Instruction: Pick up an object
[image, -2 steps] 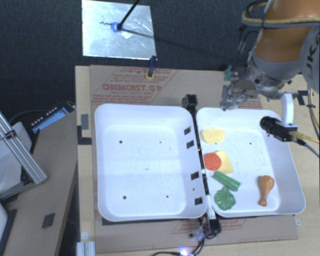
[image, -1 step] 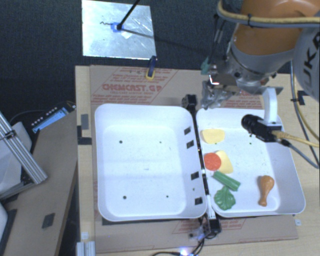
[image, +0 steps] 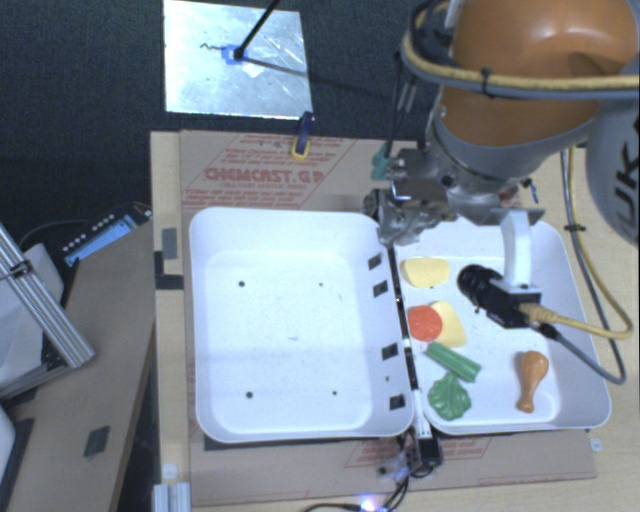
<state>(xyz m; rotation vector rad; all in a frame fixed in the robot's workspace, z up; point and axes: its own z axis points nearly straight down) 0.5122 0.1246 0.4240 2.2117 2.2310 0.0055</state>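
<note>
- Hanging over the top-left corner of the right bin (image: 575, 330), gripper (image: 402, 228) sits just at the divide between the two bins; whether it is open or clamped can't be told, arm body blocks it.
- Grey arm with orange band (image: 535, 60) fills the upper right, coming in over the right bin's top edge.
- Black camera-like module (image: 492, 293) on a white bracket hangs below the wrist, above the middle of the right bin, yellow cable (image: 585, 325) trailing toward the bin's right edge.
- Pale yellow piece (image: 426, 271) lies near the right bin's left edge, upper part, just below the gripper, apart from it.
- Red round piece (image: 425, 322) lies on a yellow slice (image: 450, 326), left-middle of the right bin.
- Green stick (image: 454, 361) and green leafy piece (image: 449, 399) sit toward the bottom-left corner, touching or nearly so.
- Brown drumstick (image: 530, 378) lies near the bottom-right corner, well apart from the greens.
- Left bin (image: 290, 320) is white with small dark specks.
- Both bins rest on cardboard (image: 262, 172) printed with red lettering.
</note>
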